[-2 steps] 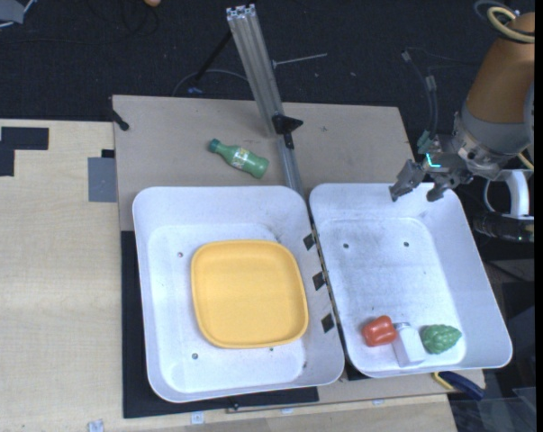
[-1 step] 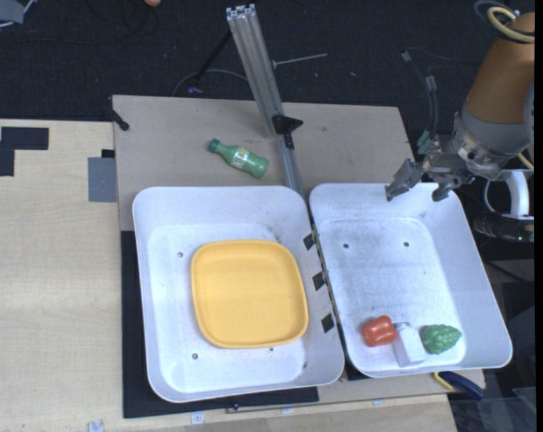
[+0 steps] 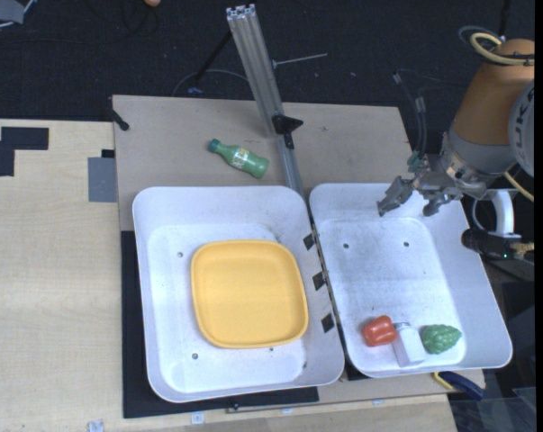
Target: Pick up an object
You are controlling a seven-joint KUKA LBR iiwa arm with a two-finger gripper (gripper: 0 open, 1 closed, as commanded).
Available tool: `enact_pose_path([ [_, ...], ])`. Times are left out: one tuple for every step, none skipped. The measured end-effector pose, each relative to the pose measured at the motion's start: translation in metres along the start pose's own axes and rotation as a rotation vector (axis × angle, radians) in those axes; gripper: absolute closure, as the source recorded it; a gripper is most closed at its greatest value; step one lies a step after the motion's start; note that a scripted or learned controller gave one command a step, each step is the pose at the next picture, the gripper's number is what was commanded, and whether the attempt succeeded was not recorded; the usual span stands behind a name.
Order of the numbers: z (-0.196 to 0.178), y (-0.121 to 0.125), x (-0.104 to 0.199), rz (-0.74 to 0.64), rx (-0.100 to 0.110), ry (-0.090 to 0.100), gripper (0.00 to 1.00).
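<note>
My gripper hovers over the far edge of the right bin, its two fingers spread open with nothing between them. At the near end of that bin lie a red pepper-like toy, a small white block and a green leafy toy, close together and well away from the gripper. A yellow square plate rests in the left bin.
A green bottle lies on the bench behind the left bin. A slanted metal rail rises behind the bins' divide. Black clips sit along the bins' shared edge. The arm's orange band stands at the right.
</note>
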State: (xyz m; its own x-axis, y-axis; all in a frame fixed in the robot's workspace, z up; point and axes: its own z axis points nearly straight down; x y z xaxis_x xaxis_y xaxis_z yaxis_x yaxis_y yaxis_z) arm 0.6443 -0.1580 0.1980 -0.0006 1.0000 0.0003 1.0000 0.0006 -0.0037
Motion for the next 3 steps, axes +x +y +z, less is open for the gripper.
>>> enact_pose_path([
  [0.063, 0.002, 0.002, 0.000, 0.002, 0.001, 0.00],
  [0.109, 0.002, 0.003, -0.001, 0.000, 0.000, 0.00],
  [0.096, 0.003, 0.002, 0.000, -0.004, -0.001, 1.00],
])
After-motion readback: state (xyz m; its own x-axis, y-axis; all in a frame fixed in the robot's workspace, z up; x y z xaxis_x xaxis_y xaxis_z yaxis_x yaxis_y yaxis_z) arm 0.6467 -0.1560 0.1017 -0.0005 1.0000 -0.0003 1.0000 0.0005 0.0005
